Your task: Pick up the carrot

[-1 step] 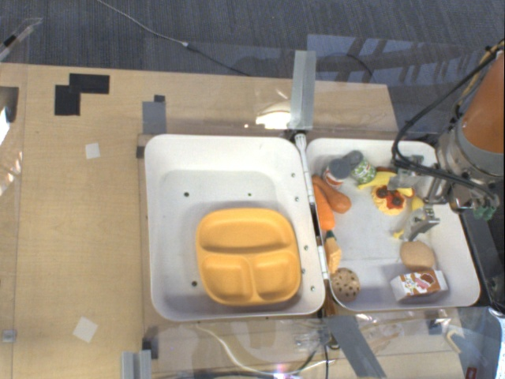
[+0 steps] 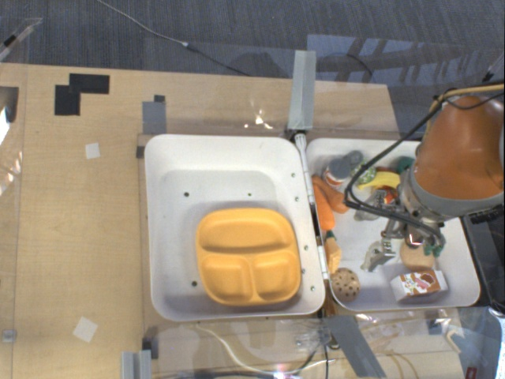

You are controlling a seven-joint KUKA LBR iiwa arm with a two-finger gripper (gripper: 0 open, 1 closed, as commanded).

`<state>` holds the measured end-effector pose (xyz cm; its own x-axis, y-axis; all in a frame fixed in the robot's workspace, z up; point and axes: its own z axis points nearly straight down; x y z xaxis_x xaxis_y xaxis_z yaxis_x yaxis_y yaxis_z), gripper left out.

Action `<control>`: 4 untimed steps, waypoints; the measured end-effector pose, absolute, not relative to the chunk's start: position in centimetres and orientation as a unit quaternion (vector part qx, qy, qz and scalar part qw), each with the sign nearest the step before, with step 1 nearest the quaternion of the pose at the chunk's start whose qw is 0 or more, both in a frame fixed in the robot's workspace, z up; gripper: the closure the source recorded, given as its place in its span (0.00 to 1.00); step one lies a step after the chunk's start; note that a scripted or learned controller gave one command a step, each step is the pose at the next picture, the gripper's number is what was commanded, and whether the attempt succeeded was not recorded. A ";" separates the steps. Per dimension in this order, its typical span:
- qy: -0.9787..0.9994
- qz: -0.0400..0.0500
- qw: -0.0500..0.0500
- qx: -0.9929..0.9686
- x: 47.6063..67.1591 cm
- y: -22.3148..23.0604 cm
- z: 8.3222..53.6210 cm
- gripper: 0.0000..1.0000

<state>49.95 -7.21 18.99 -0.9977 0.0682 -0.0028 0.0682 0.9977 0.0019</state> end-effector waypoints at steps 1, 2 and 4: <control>0.995 0.000 0.012 0.097 49.5 -9.4 10.1 0.00; 0.977 0.002 0.014 0.211 60.6 -9.5 9.7 0.00; 0.857 0.007 0.015 0.516 52.4 -9.7 9.6 0.00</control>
<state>52.43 -9.65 9.62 -0.4678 0.8836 -0.0196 0.8832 0.4682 0.0271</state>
